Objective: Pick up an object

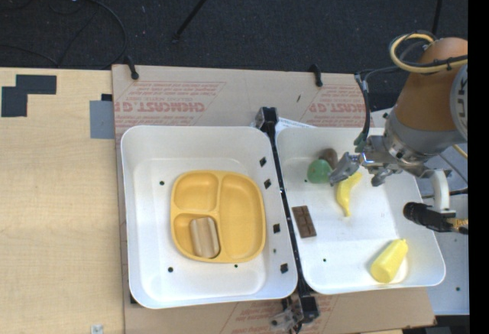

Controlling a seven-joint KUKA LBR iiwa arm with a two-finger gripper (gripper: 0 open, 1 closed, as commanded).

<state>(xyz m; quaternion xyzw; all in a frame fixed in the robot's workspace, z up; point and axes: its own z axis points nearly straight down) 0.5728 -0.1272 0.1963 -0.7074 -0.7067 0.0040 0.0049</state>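
Observation:
In the right bin (428, 267) lie a yellow banana-shaped piece (346, 196), a green rounded object (319, 170) with a small brown object (328, 155) behind it, a flat brown bar (304, 221) and a yellow block (389, 261). My gripper (362, 173) hangs over the upper middle of this bin, open, one finger (344, 169) beside the green object and the other to its right. The banana's upper end lies just below the gap between them. Nothing is gripped.
The left bin (145, 264) holds a yellow divided plate (243, 206) with a tan, bread-like piece (204, 237) in its lower compartment. A black divider (280, 195) runs between the bins. A black part (428, 215) sticks in over the right bin's right rim.

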